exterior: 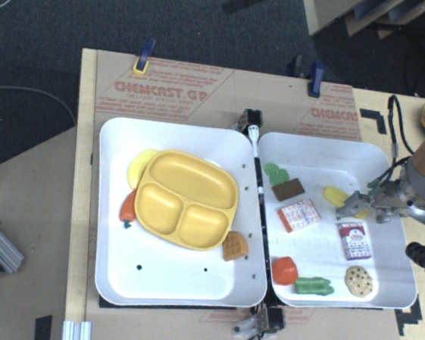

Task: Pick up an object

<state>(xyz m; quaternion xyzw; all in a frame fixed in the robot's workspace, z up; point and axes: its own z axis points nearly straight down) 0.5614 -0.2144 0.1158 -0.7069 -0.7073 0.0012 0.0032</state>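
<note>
left bin (111, 192): yellow divided tray (186, 199) in the middle, red-orange carrot-like toy (128, 208) at its left edge, waffle piece (235, 246) at its near right corner. right bin (329, 152): green bit (275, 171) and brown block (288, 188) far left, red-white packet (299, 214) mid, tomato (285, 270) and green pod (313, 286) near, cookie (358, 280) near right, red card box (354, 240). claw (354, 207) hangs low just right of the yellow piece (335, 195), likely the pick target; nothing seen between its tips, spread or pressed together i cannot tell.
</note>
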